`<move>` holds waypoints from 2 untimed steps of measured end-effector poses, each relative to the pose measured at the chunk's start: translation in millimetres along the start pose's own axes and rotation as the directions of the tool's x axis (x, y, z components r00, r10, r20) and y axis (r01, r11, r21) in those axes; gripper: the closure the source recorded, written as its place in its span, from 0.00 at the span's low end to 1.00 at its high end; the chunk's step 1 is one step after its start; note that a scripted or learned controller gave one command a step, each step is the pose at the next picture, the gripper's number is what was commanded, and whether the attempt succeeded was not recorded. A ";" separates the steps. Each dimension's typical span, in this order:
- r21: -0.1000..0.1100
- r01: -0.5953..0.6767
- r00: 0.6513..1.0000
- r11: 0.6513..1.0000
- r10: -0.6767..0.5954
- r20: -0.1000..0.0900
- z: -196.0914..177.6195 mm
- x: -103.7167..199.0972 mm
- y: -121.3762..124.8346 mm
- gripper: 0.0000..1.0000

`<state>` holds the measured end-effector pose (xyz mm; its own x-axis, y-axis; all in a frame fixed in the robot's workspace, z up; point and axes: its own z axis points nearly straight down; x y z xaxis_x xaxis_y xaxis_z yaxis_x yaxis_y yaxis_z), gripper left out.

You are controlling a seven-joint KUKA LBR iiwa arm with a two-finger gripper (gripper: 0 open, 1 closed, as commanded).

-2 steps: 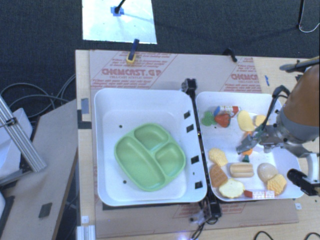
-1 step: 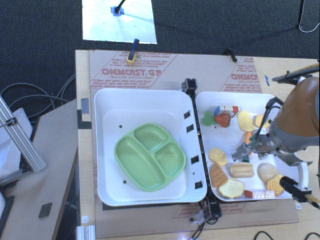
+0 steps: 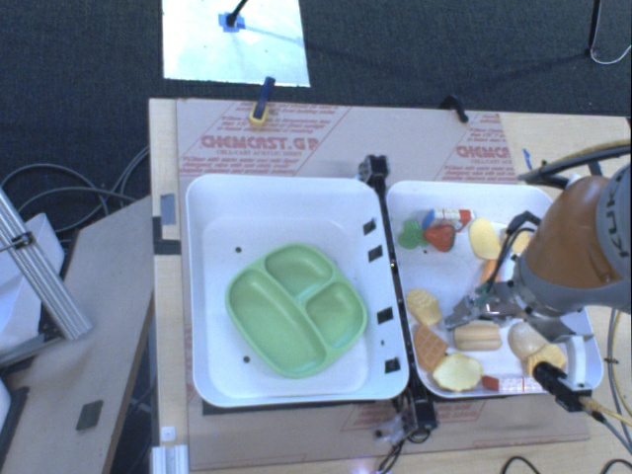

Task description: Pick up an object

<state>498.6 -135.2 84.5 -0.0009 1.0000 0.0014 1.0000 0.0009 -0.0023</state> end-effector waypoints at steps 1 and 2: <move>-0.004 0.000 1.000 1.000 0.000 0.001 -12.7 -0.3 0.7 1.00; -0.010 0.003 1.000 1.000 -0.003 0.003 -76.7 -0.6 5.0 1.00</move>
<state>503.7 -135.9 161.2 -0.0042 1.0000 -0.0020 1.0000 0.0043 0.0077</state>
